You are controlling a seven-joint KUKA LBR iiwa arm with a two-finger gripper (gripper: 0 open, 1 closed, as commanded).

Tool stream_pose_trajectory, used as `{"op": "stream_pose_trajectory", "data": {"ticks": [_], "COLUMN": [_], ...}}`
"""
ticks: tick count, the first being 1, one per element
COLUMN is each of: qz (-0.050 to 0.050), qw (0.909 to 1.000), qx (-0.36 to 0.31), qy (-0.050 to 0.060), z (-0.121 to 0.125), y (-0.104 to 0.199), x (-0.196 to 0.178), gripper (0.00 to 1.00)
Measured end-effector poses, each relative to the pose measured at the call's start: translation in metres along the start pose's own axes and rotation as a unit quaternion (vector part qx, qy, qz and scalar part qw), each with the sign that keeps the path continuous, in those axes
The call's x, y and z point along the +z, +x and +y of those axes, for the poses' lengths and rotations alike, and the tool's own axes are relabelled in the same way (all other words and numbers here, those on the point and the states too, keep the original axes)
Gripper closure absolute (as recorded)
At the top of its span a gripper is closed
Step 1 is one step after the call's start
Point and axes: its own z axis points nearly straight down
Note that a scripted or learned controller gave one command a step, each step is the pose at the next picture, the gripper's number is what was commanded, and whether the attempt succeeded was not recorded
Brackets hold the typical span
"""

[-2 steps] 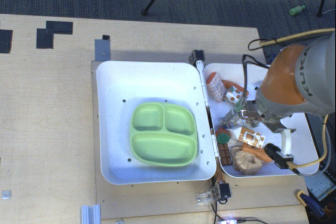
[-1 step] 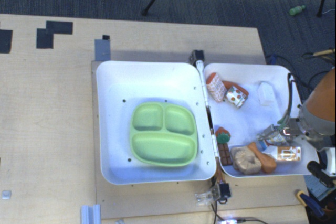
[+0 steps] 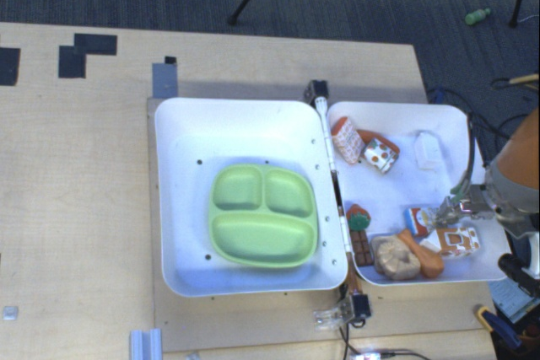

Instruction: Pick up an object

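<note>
The right bin [image 3: 456, 120] holds several small items. A red and white packet [image 3: 346, 139] and a small patterned can [image 3: 379, 154] lie at its back left, and a pale white object [image 3: 429, 149] lies at the back right. Along the front are a red and green toy fruit [image 3: 359, 217], a brown chocolate bar [image 3: 362, 247], a bread roll [image 3: 396, 258], an orange sausage-like piece [image 3: 420, 255], a blue and red packet [image 3: 417, 222] and an orange and white carton [image 3: 458, 241]. My gripper [image 3: 450, 211] hangs low at the bin's right side, just above the carton and beside the blue packet.
The left bin [image 3: 181, 181] holds a green divided plate [image 3: 263, 215]. The grey arm with its orange band [image 3: 516, 173] comes in over the right bin's right wall. A black clamp [image 3: 317, 88] sits at the back between the bins, and cables lie at the bench's front edge.
</note>
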Motion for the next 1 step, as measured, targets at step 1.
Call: {"op": "stream_pose_trajectory", "data": {"ticks": [1], "qz": [0.003], "qw": [0.9999], "qx": [-0.001], "qy": [0.010], "z": [0.0422], "y": [0.0409], "x": [-0.0351], "gripper": [1.00]}}
